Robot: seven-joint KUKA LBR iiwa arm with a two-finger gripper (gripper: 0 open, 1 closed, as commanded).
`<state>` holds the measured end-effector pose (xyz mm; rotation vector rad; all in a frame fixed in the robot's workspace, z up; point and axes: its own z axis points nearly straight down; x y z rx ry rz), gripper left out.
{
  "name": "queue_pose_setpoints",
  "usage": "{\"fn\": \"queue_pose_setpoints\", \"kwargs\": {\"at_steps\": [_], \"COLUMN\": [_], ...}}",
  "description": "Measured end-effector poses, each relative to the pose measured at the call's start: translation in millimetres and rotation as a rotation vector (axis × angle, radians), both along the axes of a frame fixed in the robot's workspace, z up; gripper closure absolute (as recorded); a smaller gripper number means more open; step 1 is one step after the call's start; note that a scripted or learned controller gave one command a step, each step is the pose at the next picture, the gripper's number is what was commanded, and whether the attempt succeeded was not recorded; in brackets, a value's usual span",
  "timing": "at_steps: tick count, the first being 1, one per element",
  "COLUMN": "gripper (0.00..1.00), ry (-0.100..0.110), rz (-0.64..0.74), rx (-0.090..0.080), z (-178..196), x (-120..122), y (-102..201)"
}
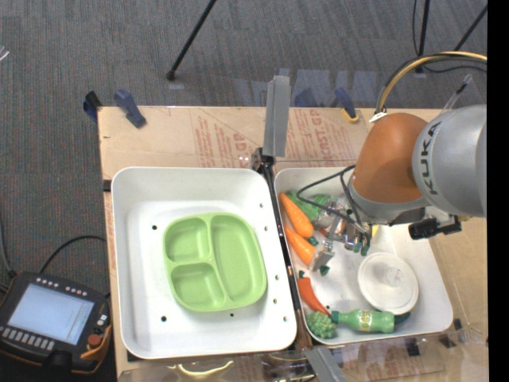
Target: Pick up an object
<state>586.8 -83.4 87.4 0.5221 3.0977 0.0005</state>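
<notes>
The right bin [436, 289] holds 3 carrots [297, 216], 1 broccoli floret [320, 324], 1 green bottle [367, 320] lying on its side and 1 white bowl [387, 282]. The left bin [131, 237] holds 1 green divided plate [215, 260]. The gripper [324, 259] hangs over the right bin just beside the middle carrot [303, 246], its fingers narrowly apart with nothing between them; the bowl sits near its right.

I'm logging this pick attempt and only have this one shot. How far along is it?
Done: the arm has reached into the right bin, and its hand sits low among the carrots. In hand: nothing visibly lifted; the carrots, green bottle, broccoli and white bowl all lie in the bin. Left: securing an object and raising it. The green plate lies untouched in the left bin.
</notes>
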Motion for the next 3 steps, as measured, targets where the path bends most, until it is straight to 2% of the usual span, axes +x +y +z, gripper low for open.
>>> {"fn": "queue_pose_setpoints", "kwargs": {"at_steps": [1,3], "gripper": [0.0,0.0], "ry": [0.001,0.004], "rz": [-0.105,-0.514], "rx": [0.001,0.0], "z": [-0.1,-0.8], "x": [-2.6,-3.4], "y": [-5.5,-3.1]}}
